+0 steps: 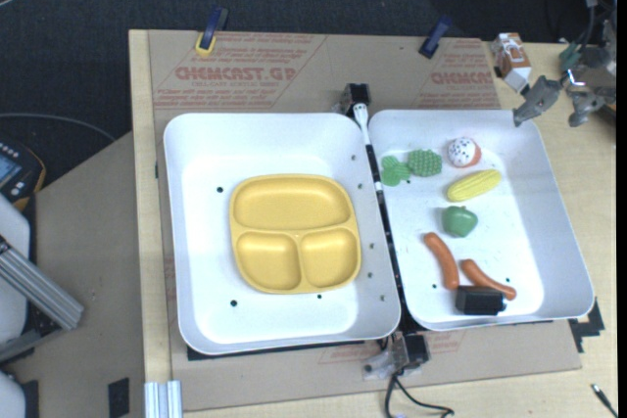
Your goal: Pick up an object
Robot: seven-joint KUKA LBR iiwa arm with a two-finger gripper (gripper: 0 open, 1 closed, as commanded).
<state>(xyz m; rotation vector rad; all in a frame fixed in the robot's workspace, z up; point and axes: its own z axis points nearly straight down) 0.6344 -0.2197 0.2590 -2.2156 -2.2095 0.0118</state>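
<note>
two white bins side by side on the bench. left bin (196,210) holds a yellow divided plate (294,232) at its centre. right bin (549,220) has the toy food: green broccoli piece (411,164) nr its upper left, red-white ball (462,151) beside it, corn cob (473,184) below, green pepper (458,221) mid-bin, two orange sausages (442,259) (487,278) lower down, black block (480,301) at the bottom edge. gripper (558,98) at upper right of frame, above the right bin's far corner, fingers spread apart, nothing between them.
</note>
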